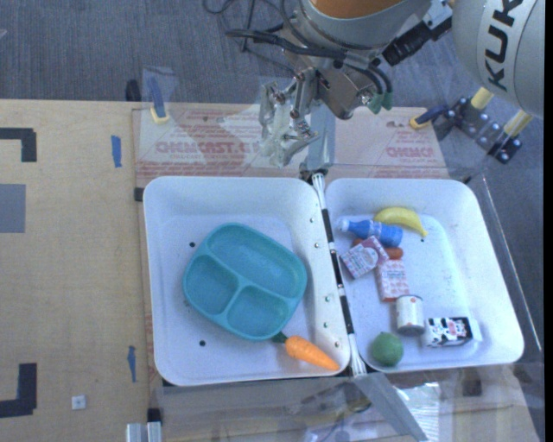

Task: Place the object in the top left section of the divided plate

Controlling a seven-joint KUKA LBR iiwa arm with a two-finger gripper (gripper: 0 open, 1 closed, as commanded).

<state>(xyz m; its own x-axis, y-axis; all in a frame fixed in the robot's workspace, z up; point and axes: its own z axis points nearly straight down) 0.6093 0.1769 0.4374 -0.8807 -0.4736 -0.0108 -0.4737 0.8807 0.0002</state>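
While the arm (380,26) hangs above the upper centre of the frame, beyond the far rims of both bins, no object is held and the pick step has not yet begun. The left bin (164,207) carries the teal divided plate (244,280), which lies tilted near the bin's centre with all three sections bare. The right bin (484,224) holds the loose items: a banana (403,219), a blue bottle (370,229), two small red-and-white packets (378,267), a white can (409,313), a black-and-white carton (448,331) and a green ball (387,349). A toy carrot (309,352) lies in the left bin at the lower centre of the frame, just beside the plate's lower edge. The task does not name the object, so which item is intended cannot be told. The gripper (289,134) points downward with its fingers apart and nothing between them. The next move calls for a descent over a chosen item, a closure on it, and a carry to the plate's upper-left section.
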